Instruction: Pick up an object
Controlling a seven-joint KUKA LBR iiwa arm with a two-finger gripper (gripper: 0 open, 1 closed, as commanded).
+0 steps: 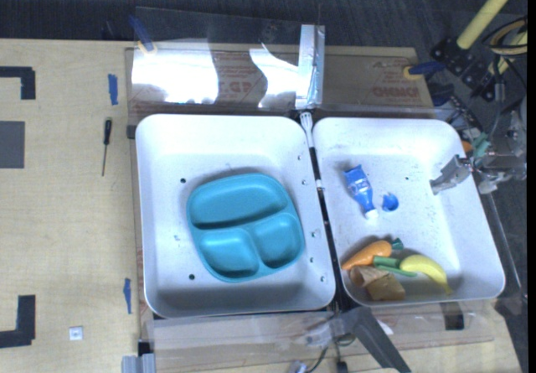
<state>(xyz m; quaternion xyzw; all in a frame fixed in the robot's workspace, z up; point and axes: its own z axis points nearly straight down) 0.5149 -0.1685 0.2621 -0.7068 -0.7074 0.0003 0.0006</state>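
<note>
blue tray (243,225) in left bin (159,145), banana (425,269) in right bin (419,138)

Blue divided tray (244,225) in left bin (159,145); blue tube (359,189), carrot (367,255), banana (424,268) in right bin (419,135).

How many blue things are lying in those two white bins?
3. A divided teal-blue tray sits in the left bin; a blue tube and a small blue cap lie apart in the right bin. None seems hidden.
</note>
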